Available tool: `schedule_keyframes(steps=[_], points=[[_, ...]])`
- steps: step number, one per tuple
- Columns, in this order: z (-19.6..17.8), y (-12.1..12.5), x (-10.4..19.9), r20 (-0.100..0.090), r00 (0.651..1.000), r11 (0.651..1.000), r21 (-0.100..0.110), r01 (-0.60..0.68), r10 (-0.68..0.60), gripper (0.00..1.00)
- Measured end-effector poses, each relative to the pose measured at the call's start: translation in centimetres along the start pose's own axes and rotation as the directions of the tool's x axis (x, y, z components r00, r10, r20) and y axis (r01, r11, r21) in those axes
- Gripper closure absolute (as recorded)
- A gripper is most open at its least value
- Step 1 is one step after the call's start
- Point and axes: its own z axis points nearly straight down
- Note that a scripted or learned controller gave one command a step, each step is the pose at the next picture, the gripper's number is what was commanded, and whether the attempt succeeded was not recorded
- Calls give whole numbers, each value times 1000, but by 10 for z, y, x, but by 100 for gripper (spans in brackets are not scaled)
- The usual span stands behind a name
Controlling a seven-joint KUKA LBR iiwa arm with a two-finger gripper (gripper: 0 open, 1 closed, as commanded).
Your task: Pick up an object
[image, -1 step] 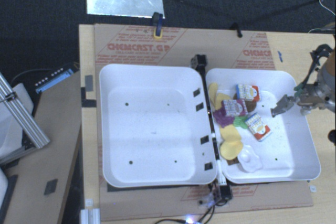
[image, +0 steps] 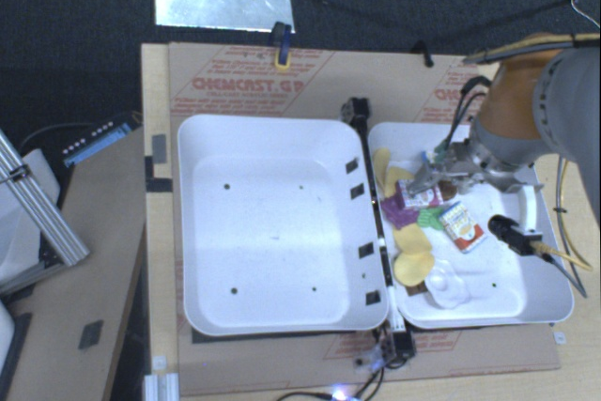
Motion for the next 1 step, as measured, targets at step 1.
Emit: schedule_keyframes(steps=[1], points=[[23, -27, -57, 0, 1000, 1000, -15, -13, 13, 0]])
